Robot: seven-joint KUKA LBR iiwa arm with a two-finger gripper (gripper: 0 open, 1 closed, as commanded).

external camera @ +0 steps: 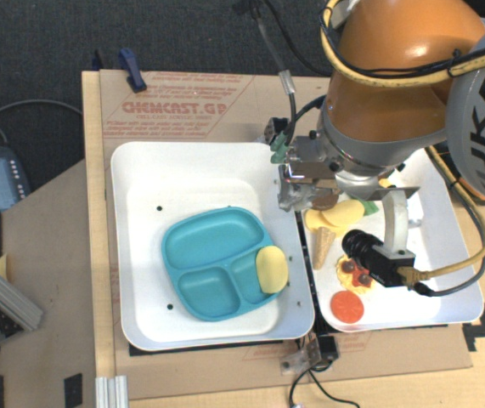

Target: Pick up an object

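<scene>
Camera view places the gripper low in the right bin, over the yellow pieces packed against the divider; its grip cannot be told. A yellow lemon-like object rests on the teal tray's edge in the left bin.

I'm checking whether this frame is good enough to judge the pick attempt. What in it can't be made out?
- Gripper: in the camera view the arm's orange and grey wrist covers it from above, so its state cannot be read.
- Right bin: the arm hides most of its floor and far side.
- Yellow pieces under the wrist: partly covered, shape and kind unclear.
- Small red and yellow item beside the black part: too small to identify.
</scene>
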